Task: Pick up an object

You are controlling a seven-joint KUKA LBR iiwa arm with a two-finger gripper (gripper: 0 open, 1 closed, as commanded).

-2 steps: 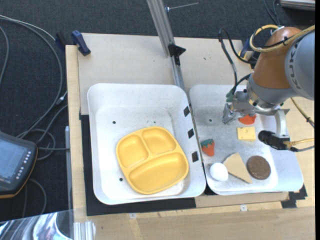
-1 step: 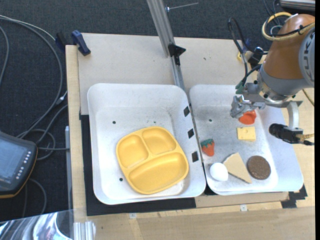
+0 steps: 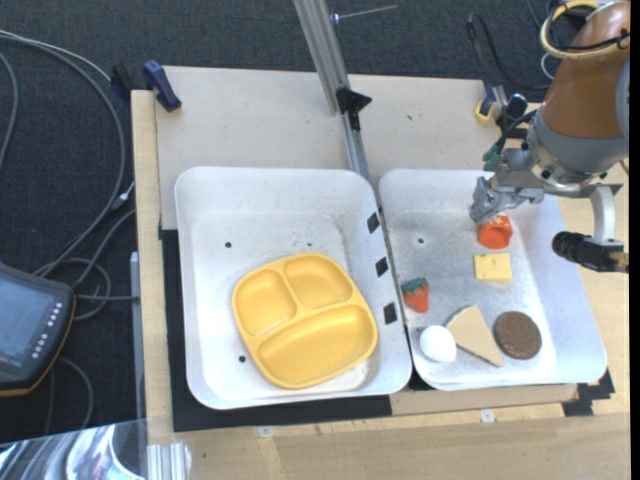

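My gripper (image 3: 488, 208) hangs over the far part of the right bin (image 3: 570, 298), directly above an orange-red toy (image 3: 495, 233) that it touches or nearly touches. Further objects lie in that bin: a yellow cheese square (image 3: 492, 268), a small red strawberry-like piece (image 3: 416, 294) by the left wall, a white egg (image 3: 437, 344), a tan wedge (image 3: 475, 334) and a brown round cookie (image 3: 517, 335). The arm's grey body with its orange band (image 3: 585, 88) comes in from the upper right.
The left bin (image 3: 200, 208) holds a yellow divided plate (image 3: 303, 318). A metal pole (image 3: 325, 38) slants up from between the bins. Black clips sit on the divider (image 3: 381, 263). Cables lie on the dark floor at left.
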